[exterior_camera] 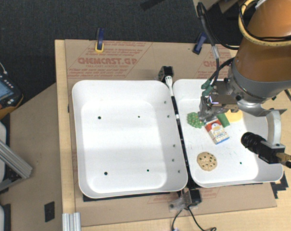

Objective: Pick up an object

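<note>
The bench carries two white bins side by side, and every loose thing lies in the right bin; the left bin plays no part in this step. The arm reaches in from the right, its orange band and grey wrist hanging over the far half of the right bin, wrist pointing down and tilted slightly leftwards. The hand sits low among a tight cluster: a green leafy piece just left of it, a small red and white box just beside and in front, and a yellow block to the right. Whether the hand is spread or closed cannot be told from here.

To do the pick well, I judge the hand should settle on one thing only, most likely the green piece, centring over it so the box is not nudged or pinched along with it. A round cookie lies apart nearer the front, an easier, uncrowded target should this grasp slip.
</note>
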Robot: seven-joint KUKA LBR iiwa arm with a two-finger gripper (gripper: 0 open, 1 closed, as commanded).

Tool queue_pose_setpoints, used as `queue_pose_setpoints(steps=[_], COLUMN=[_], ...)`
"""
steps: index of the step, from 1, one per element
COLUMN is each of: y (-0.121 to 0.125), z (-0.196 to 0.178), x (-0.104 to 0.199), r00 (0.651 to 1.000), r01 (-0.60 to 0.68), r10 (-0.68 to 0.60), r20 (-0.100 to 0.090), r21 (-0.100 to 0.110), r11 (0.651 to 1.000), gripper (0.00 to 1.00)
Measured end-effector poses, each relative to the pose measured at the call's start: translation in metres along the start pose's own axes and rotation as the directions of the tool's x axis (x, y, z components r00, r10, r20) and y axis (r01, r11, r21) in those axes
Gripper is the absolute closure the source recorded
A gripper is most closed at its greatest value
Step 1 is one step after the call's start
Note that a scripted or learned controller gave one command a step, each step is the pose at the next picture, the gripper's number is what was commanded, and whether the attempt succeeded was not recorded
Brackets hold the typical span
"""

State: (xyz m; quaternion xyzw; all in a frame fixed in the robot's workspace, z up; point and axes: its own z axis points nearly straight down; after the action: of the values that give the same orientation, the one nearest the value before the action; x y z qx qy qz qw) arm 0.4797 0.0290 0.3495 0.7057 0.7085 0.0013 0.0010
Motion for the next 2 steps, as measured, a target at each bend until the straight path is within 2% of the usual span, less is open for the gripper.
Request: queue_pose_setpoints(steps=[1, 2], y=[0.001, 0.0], z=[-0.01, -0.034], x=[-0.002, 0.032], r00=[1.0, 1.0], r01=[-0.002, 0.001], r10=[0.002, -0.001], r20=[0.001, -0.001], r21=[-0.002, -0.001], r11=[1.0, 1.0], gripper=[1.0, 1.0])
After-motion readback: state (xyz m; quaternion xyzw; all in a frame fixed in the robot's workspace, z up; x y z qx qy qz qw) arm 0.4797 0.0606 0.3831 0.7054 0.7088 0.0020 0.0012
